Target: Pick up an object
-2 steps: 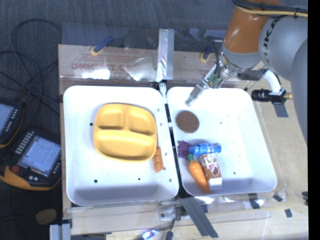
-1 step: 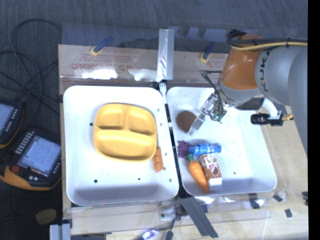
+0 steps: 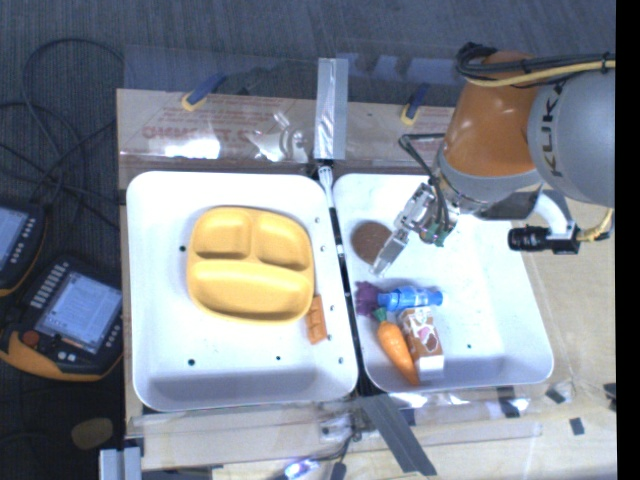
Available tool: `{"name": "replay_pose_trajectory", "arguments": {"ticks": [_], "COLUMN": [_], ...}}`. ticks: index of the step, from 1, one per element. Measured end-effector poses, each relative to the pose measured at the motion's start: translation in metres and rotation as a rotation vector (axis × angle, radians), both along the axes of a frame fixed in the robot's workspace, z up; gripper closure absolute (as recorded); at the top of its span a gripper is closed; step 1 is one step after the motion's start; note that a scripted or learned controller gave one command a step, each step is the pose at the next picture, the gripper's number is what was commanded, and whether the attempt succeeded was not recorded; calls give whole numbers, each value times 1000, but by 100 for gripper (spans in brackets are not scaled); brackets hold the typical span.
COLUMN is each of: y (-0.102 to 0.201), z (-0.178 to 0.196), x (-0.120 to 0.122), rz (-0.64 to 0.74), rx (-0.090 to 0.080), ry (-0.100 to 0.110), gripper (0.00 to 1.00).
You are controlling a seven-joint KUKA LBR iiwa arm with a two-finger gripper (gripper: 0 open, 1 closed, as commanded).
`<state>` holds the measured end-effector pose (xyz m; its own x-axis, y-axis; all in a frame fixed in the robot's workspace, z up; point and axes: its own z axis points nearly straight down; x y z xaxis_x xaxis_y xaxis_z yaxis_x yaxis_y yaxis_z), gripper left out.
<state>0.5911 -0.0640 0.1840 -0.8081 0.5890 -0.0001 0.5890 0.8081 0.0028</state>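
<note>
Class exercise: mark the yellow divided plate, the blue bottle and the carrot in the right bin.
yellow divided plate [image 3: 250, 264], camera view, on its wide lower compartment.
blue bottle [image 3: 410, 297], camera view, on the middle of its body.
carrot [image 3: 396, 350], camera view, on its orange body.

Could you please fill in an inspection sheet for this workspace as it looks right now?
Surface: two white bins, left bin and right bin, side by side.
Job's things: brown disc, blue bottle, purple item, carrot and small carton in right bin.
Clutter: yellow divided tray and small orange piece in left bin.
Gripper: gripper low beside the brown disc, holding nothing.
Cables: black cables on the floor at left.
Surroundings: handheld pendant, grey carpet.
</note>
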Motion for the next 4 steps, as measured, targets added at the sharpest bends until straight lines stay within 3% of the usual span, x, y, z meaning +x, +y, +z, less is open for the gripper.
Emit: {"name": "replay_pose_trajectory", "arguments": {"ticks": [1,2,3,4], "y": [-7,-34,-32,-63], "z": [0,-90,-94,-38], "x": [-33,11,51,78], "rz": [50,-94,-417,-284], "rx": [-3,-2,-1,-6], "ry": [1,-19,-7,0], "gripper": [0,0,0,0]}}
